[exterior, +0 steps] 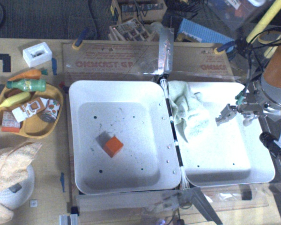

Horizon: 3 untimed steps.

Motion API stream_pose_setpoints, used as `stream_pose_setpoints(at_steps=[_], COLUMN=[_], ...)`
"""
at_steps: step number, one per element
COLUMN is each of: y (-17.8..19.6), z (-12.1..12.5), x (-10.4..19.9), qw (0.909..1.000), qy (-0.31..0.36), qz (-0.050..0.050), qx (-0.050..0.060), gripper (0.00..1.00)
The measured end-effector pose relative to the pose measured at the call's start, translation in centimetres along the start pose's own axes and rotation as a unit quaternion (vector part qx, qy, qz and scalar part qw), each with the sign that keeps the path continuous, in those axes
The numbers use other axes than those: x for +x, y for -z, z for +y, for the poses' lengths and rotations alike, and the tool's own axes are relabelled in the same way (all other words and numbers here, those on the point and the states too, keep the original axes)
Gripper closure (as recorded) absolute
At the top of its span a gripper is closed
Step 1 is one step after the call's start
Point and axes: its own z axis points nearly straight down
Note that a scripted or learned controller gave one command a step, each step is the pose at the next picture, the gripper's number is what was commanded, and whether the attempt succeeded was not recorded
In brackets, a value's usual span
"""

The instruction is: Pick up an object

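The gripper (234, 114) hangs over the right bin (234, 170), and its two fingers (222, 117) are spread apart with nothing between them, bare white floor beneath. Just to their left lies a pale crumpled cloth (187, 111), bunched against the wall that divides the bins; the nearer fingertip is close to its edge but not touching, as far as I can see. So we're at the approach stage, I'd say: nothing gripped, the arm (271, 86) reaching in from the right, choosing its mark.

Now look across. The orange block (114, 146) sits in the left bin (84, 102), left of the middle, tilted on a corner with a dark shadow beside it, well apart from the fingers and over the dividing wall. Going for it calls for a long sweep left and then a descent squared to the block's faces. The cloth is the nearer prize: a short shift left, drop, pinch a fold.
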Motion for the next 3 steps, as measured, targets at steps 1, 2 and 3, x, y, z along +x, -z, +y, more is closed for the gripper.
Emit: stream_pose_setpoints(at_steps=[1, 2, 3], y=[-13.9, -14.5, -14.8], z=[3.6, 3.1, 6.0], x=[3.2, -5.8, -3.4], qw=[1.0000, 0.9999, 0.9828], qy=[0.006, -0.011, 0.185], qz=[0.000, -0.002, -0.005], qx=[-0.001, -0.003, -0.009], gripper=[0.00, 0.00, 0.00])
